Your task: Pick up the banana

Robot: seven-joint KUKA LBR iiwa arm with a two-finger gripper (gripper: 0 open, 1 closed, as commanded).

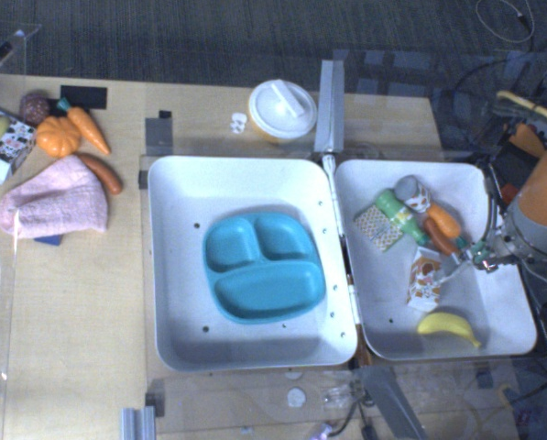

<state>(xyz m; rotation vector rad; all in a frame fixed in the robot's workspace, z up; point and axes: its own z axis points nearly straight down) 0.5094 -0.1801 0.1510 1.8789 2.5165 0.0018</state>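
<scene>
Wooden bench (90,319) under two white bins, banana (449,326) lying in right bin's (516,324) near corner, gripper (470,253) just above it, finger spread impossible to tell.

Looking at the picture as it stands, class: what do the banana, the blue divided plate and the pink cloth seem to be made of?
Banana: probably moulded plastic, a toy; its yellow is even and smooth with a slight sheen.
Blue divided plate: likely hard plastic; one solid colour, rounded moulded compartments, soft gloss.
Pink cloth: fabric, perhaps terry; matte, fuzzy-looking, lying in a soft fold.
</scene>
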